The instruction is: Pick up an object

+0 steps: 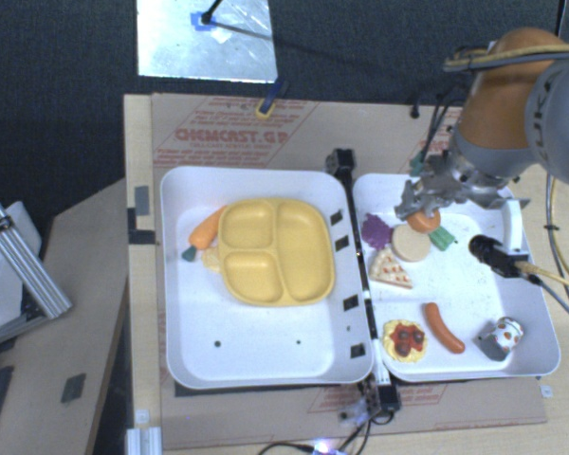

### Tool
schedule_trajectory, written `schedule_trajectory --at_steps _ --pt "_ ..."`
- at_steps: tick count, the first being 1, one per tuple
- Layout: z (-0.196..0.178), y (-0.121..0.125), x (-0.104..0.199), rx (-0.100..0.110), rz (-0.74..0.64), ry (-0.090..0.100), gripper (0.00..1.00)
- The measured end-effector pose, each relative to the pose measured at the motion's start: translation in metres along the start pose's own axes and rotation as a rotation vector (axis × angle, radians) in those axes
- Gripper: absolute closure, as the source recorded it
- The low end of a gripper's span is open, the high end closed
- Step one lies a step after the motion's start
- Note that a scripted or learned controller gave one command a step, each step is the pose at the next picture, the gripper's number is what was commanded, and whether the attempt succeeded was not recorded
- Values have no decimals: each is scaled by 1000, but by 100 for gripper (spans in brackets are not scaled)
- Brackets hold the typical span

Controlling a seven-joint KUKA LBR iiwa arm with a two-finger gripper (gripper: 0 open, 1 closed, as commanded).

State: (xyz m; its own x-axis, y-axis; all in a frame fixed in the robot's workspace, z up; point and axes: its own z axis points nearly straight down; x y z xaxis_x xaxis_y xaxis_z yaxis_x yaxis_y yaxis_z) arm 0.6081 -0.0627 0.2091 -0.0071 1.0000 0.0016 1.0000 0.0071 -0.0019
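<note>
Camera view, gripper (419, 207) low over right bin (526, 349) back area, whether it grips anything can't be told, orange round toy (423, 222) right beneath it touching beige disc (410, 244), purple piece (376, 229) beside, yellow divided plate (270, 251) in left bin (185, 349)

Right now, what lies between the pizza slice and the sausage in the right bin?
In the camera view, only bare white bin floor lies between the pizza slice and the sausage. The spaghetti plate sits below that stretch, off the line.
</note>
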Motion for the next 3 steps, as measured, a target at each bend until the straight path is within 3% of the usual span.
schedule_trajectory --at_steps 3 --pt "-15 -79 125 0 0 0 100"
